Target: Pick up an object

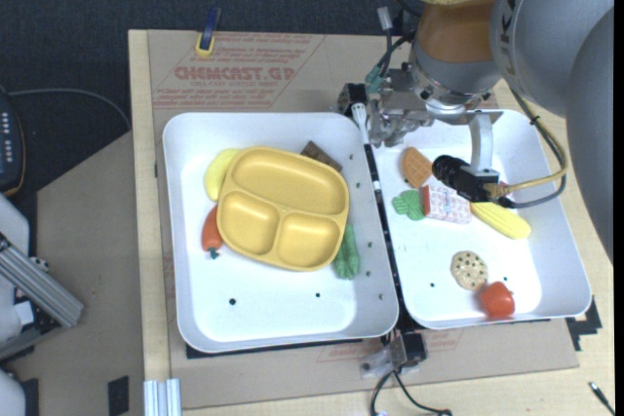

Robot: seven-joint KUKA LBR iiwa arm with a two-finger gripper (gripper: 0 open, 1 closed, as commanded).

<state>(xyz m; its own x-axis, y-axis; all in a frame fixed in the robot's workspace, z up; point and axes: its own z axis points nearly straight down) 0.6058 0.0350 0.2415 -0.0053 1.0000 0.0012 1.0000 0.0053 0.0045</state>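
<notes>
Gripper point(390, 124) positioned low over right bin's point(556, 209) rear-left corner, beside the divider; finger state not discernible. Candidate objects clustered near that corner: orange cookie point(417, 166), corn point(500, 218). No object seen gripped.

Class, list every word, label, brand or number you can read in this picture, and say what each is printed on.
"CHEMCAST G P", in faded red capitals: on the brown sheet under the two white bins; the last letters are uncertain.
Smaller red lines beneath it on the same sheet: too blurred to read.
Dark letters on the grey arm near the orange band: cut off, not readable.
</notes>
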